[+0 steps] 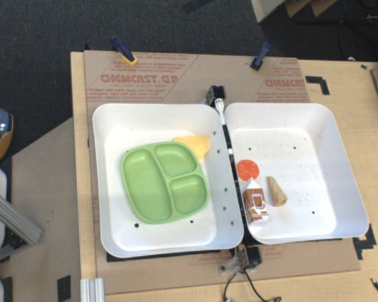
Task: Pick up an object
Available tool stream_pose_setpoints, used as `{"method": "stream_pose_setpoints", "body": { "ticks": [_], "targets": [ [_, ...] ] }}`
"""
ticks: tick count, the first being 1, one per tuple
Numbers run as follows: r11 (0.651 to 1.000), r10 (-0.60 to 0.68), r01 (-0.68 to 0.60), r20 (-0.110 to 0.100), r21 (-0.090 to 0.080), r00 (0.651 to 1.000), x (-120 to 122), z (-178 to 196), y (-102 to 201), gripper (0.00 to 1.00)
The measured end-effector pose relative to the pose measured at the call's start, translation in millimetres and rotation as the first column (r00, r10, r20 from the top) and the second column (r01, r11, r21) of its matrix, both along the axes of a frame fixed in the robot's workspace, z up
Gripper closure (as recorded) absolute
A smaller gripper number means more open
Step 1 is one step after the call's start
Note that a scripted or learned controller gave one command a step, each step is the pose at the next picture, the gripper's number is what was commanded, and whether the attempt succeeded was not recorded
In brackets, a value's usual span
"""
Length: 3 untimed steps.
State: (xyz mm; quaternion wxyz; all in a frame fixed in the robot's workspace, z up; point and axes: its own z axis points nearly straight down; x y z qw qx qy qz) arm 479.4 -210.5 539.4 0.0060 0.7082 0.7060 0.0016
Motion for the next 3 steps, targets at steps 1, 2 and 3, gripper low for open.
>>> {"method": "stream_pose_setpoints", "body": {
  "ticks": [1, 2, 3],
  "targets": [
    [1.000, 0.001, -0.001, -0.024, 0.012, 1.000, -2.1, -288.1, -12.9, 1.00],
    [1.000, 0.008, -0.008, 0.011, -0.001, 1.000, 1.9, -122.5, 15.2, 1.00],
    [1.000, 0.009, -0.009, 0.008, 0.001, 1.000, 0.6, -0.5, 54.9, 1.00]
  ]
}}
